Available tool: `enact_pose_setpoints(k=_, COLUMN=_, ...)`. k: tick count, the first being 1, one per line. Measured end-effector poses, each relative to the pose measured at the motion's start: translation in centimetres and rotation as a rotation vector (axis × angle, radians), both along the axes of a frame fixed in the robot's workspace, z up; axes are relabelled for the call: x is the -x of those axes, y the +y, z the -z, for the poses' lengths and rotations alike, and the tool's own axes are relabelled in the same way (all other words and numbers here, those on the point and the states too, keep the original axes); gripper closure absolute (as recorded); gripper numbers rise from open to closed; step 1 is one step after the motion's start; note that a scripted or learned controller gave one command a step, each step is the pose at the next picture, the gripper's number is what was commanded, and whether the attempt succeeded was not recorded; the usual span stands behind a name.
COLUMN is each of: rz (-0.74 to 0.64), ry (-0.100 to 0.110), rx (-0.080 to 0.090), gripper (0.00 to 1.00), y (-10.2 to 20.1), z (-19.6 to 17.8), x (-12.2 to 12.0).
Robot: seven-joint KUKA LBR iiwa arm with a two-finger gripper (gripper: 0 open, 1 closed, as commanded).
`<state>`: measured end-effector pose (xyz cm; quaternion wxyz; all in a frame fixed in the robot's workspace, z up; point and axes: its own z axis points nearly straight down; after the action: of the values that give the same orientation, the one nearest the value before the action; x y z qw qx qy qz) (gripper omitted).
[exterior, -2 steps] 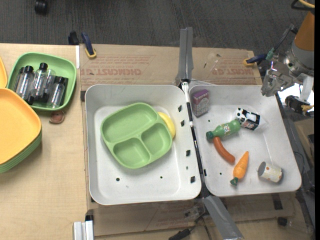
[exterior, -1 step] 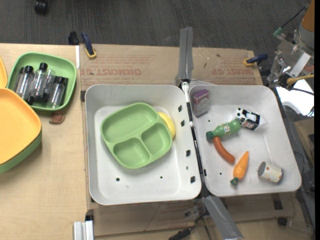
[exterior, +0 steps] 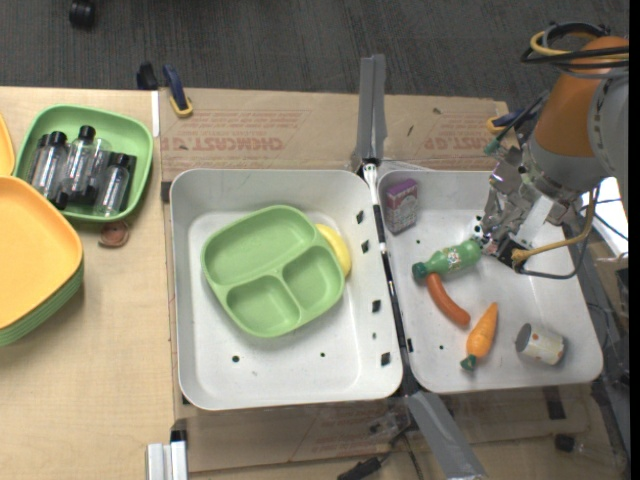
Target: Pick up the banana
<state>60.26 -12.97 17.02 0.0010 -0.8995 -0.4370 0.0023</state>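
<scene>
The banana (exterior: 338,247) is a yellow shape in the left bin (exterior: 200,368), mostly hidden under the right edge of a green divided plate (exterior: 272,268). My gripper (exterior: 491,236) hangs low in the right bin (exterior: 580,368), far to the right of the banana. It is right at the cap end of a green bottle (exterior: 450,260) that lies on its side. The arm's orange band (exterior: 575,113) rises above it at the upper right.
The right bin also holds a purple carton (exterior: 401,202), a red sausage (exterior: 448,300), an orange carrot (exterior: 481,334) and a small white cup (exterior: 540,344). Left of the bins sit a green tray of bottles (exterior: 85,163) and stacked orange plates (exterior: 30,258).
</scene>
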Motion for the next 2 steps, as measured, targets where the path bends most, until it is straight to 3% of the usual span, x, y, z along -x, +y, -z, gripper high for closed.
enact_pose_setpoints(k=1, rz=-0.040, ry=-0.002, rx=0.001, gripper=1.00, y=-2.5, z=-11.0, x=4.2)
enact_pose_setpoints(k=2, rz=-0.140, ry=-0.002, rx=0.001, gripper=1.00, y=-2.7, z=-21.7, x=11.2)
